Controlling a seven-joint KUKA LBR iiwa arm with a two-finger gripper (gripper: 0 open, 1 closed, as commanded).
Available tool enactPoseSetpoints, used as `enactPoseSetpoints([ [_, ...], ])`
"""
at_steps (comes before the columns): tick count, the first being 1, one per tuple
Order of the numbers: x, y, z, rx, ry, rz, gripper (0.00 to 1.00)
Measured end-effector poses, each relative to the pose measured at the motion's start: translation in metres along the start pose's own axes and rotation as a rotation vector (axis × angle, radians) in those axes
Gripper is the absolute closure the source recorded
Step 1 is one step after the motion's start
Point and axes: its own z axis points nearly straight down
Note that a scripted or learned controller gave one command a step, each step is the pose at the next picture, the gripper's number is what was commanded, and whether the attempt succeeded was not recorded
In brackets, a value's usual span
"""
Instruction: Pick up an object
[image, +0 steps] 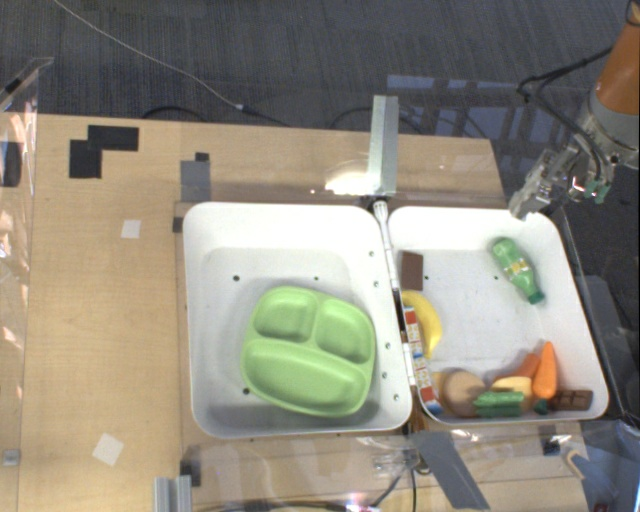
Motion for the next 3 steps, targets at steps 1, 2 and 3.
enactPoseSetpoints([
  [1,-0.006,0.024,-0.019,0.000,-0.002,0.223,1.00],
  [2,0.008,0.026,-0.012,0.001,0.001,0.210,1.00],
  [3,-0.001,0.033,-0.011,0.000,-0.002,0.146,1.00],
])
